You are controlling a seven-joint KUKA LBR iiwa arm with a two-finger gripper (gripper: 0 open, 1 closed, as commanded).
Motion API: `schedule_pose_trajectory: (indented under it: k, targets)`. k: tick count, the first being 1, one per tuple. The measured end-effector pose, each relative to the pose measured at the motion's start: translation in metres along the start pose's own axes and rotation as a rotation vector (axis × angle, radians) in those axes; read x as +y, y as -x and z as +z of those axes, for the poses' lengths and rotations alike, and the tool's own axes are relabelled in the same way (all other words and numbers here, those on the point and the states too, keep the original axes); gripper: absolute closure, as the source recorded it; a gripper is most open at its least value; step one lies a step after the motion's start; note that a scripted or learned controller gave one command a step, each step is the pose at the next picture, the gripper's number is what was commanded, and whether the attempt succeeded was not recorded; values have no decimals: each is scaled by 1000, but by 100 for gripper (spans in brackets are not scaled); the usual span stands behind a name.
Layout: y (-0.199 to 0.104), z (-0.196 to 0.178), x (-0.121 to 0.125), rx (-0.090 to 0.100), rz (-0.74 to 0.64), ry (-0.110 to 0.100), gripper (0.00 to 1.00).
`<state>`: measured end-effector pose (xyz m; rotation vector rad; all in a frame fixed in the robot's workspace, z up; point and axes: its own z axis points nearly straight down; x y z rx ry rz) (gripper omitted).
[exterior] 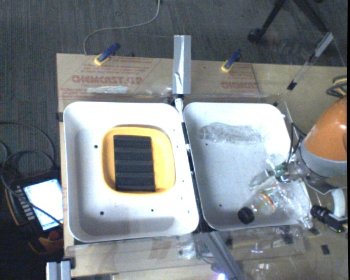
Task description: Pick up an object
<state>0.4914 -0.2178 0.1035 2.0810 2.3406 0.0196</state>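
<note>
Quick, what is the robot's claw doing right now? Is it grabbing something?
Claw: cannot be told. The arm hangs over the right bin's near corner, above a clear bottle with a black cap.

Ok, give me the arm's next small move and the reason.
Probably settle lower over the clear bottle at the right bin's near corner. The arm is already above that corner, and the bottle lies on its side with its black cap pointing left.

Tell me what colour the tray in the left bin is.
Yellow tray, holding a black ribbed block; camera view.
</note>
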Motion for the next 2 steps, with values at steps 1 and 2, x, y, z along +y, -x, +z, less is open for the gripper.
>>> schedule_pose_trajectory:
  k: [1,2]
  targets:
    - [-2,-5,-1,5,-1,-7,100]
    - [-68,-84,2,-1,35,-17,100]
